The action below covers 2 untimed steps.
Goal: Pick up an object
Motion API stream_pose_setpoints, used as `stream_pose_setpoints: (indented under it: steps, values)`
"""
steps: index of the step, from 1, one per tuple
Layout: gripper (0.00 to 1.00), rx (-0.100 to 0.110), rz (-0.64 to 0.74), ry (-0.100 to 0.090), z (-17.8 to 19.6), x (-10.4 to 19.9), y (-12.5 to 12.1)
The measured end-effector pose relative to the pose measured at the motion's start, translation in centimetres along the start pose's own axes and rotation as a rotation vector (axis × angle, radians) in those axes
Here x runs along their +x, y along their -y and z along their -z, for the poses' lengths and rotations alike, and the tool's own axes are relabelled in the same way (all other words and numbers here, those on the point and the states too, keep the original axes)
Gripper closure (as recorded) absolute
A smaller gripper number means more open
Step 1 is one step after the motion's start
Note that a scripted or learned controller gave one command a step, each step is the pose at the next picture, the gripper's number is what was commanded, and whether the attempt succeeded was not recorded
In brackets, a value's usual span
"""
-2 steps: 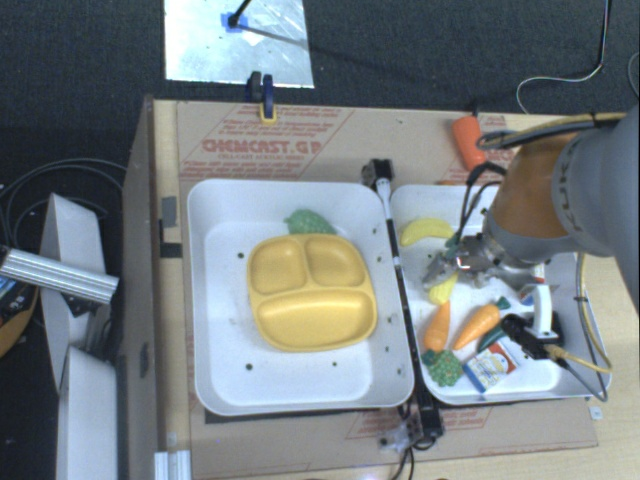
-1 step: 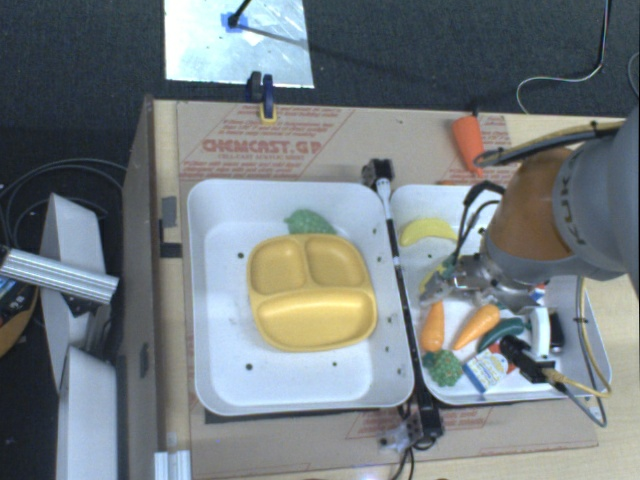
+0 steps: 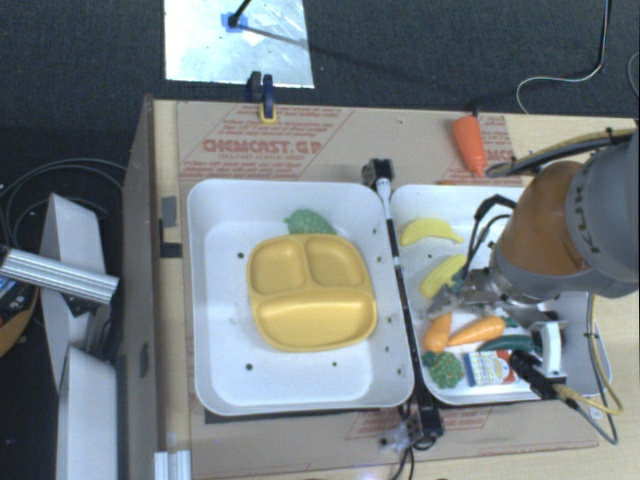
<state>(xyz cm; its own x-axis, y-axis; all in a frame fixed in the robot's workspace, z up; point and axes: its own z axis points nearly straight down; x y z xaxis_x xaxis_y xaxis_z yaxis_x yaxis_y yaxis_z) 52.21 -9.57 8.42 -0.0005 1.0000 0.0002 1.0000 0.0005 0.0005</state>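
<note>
We log: cardboard sheet (image 3: 265, 146) on the desk, printed "CHEMCAST GP" in red. Right bin (image 3: 420, 208): carrot (image 3: 476, 331) at five o'clock, beside the gripper (image 3: 470, 293); jaws' state we cannot tell.

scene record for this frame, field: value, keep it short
left bin: yellow tray, green leaf behind it
right bin: two bananas, two carrots, broccoli, small carton
outside bins: orange carrot on the board
arm: low over right bin
pincer: by the bananas and carrots, grasp unclear
</note>
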Motion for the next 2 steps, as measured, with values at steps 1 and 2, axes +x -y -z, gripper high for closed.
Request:
stream_pose_setpoints:
  steps: [1, 2]
  values:
    - [0.00, -0.003, 0.003, 0.001, 2.8, -1.8, -6.5]
    - [0.00, 0.029, 0.007, -0.003, 0.3, -0.8, -14.3]
